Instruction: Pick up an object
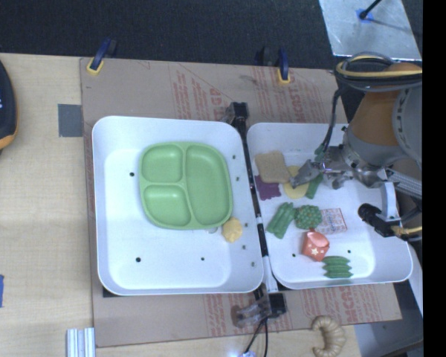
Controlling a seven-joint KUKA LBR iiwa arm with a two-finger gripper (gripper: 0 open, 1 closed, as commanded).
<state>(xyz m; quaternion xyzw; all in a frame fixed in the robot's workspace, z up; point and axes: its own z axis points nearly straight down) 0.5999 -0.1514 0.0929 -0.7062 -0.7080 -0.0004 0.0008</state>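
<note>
Camera view: jaws [310, 175] low in the right bin [390, 262], near its back-left part; open or shut, cannot tell. Directly under and beside them a yellow piece [296, 192] and a dark green strip [313, 190], touching or overlapping; no object visibly between them. Just left, a tan flat square [272, 166], with a purple piece [267, 189] at its near edge. Nearer the front, a ridged green vegetable [280, 219] lying aslant, touching a round knobbly green item [308, 216]; beside that, a small pink-and-white packet [332, 220]. Below, a red block with a white star [316, 245], and close to the front wall a green pod [337, 267]. Behind the jaws, grey arm with orange band [377, 117] coming in from the right. In the left bin [119, 274], a light green divided plate [186, 185], with a small yellow lump [233, 230] just off its near right corner. Both bins on cardboard [171, 84], clipped at the back, on the bench [30, 222].
</note>
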